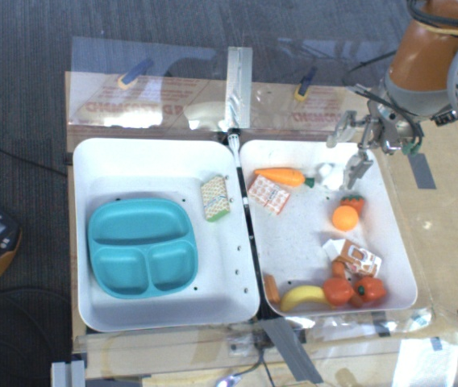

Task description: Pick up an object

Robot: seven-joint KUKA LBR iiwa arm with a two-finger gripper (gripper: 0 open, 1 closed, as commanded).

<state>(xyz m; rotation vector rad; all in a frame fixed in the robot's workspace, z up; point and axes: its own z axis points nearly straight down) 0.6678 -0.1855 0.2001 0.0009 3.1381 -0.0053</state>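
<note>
Arm enters from the right; orange band visible above the wrist. The gripper (350, 153) sits over the far right corner of the right bin (401, 240), fingers apart w/ nothing between them. One finger (360, 168) points down toward the bin floor, near a small white item (326, 172) (too small to identify).

Candidate objects, all in the right bin: carrot (280, 176) along the far wall, patterned packet (267, 193) just beside it, orange (345, 217) just below the gripper w/ a red-orange piece (353, 203) touching it. Near-right corner holds a crowded group: carton (359, 260), tomatoes (350, 290), banana (302, 297). Left bin (84, 216) holds a teal divided tray (141, 244) and a small sponge-like block (214, 197).

Status: no grasp made; task not begun in any meaningful sense.

Risks, as judged:
- Gripper is close to the bin's far wall; a straight descent here could strike the rim or close on air.
- Orange is round & likely to roll out from a two-finger pinch if taken off-centre.
- Near-corner cluster is tight; fingers may wedge between items or lift two at once.
- Packet lies flat, little edge to catch.
</note>
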